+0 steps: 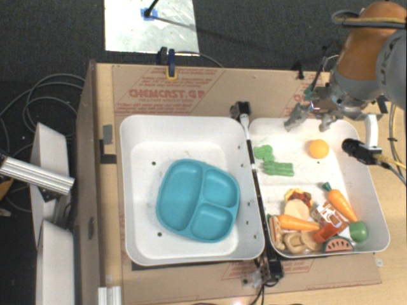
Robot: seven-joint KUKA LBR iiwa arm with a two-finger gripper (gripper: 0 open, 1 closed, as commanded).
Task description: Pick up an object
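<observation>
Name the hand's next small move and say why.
Probably lower the open hand toward the orange ball. The hand sits above the right bin's far edge holding nothing, and the ball lies alone just below it in the picture, apart from the pile.

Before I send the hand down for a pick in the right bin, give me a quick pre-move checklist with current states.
1. Hand above the right bin, at its far edge: ok.
2. Nothing between the fingers: ok.
3. Orange ball lies alone, apart from other toys: ok.
4. Hand lined up over the ball: not ok, ball sits nearer.
5. Near-corner pile crowded: not ok for a clean grasp.
6. Blue tray in left bin, out of the way: ok.
</observation>
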